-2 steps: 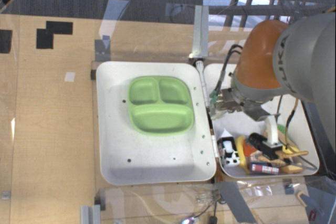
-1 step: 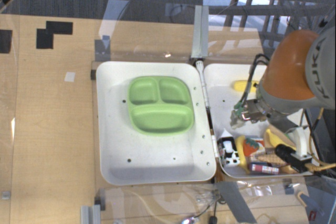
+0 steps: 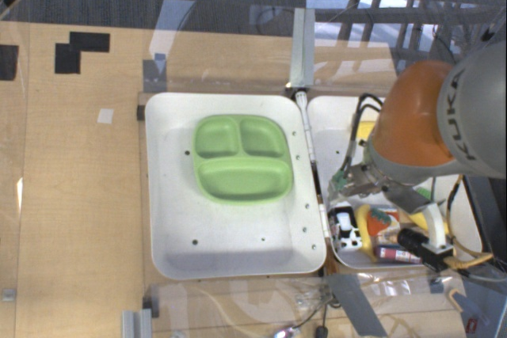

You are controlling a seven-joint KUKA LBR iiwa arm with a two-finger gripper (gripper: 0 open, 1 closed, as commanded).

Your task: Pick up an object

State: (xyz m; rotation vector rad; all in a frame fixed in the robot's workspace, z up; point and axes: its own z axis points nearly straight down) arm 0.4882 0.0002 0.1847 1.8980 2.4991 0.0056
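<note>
Grey and orange, the arm (image 3: 444, 119) comes in from the right of the camera view and bends down over the right bin (image 3: 329, 123). Its gripper (image 3: 348, 184) hangs low inside this bin, near the bin's left wall. I cannot tell how the gripper is set, because the wrist hides most of it.

Just below the gripper, toward the near edge of the bin, lies a small black and white object (image 3: 344, 224). To the right of that one there are a yellow object (image 3: 367, 219) and an orange piece (image 3: 382, 225), close together. Below them lies a dark tube (image 3: 396, 254) with a red part. It is not clear if the gripper touches any of these things.

To the left of the gripper, across the wall between the bins, is the left bin (image 3: 170, 249). A green plate (image 3: 242, 157) with three compartments lies flat in it, well apart from the gripper.

Both bins stand on a wooden desk (image 3: 71, 202). Far to the left of the gripper, black marks (image 3: 79, 50) are on the desk top.
</note>
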